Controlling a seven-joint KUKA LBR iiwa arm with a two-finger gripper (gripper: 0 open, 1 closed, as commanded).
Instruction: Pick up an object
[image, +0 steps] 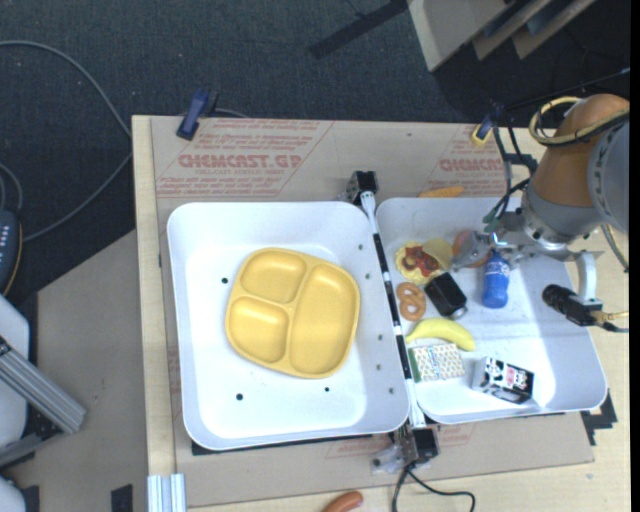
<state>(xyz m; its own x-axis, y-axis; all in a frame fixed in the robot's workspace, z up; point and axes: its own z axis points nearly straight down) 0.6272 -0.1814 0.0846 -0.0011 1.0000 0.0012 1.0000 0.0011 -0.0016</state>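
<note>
My gripper (491, 243) hangs over the back of the right bin (570, 350), right at the top of a blue bottle (496, 284) that stands below it. Left of the bottle lie a black block (445, 295), a small brown ring (410, 297) and a yellow-and-red flat toy (420, 260). Nearer the front are a banana (441, 332), a green-and-white packet (438, 362) and a black-and-white carton (505, 380). Whether the gripper touches the bottle is unclear.
The left bin (200, 300) holds a yellow divided plate (292, 312). The arm's grey wrist and orange band (570, 170) lean in over the right bin's far right corner. A black part with a cable (570, 305) sticks out above the bin's right side.
</note>
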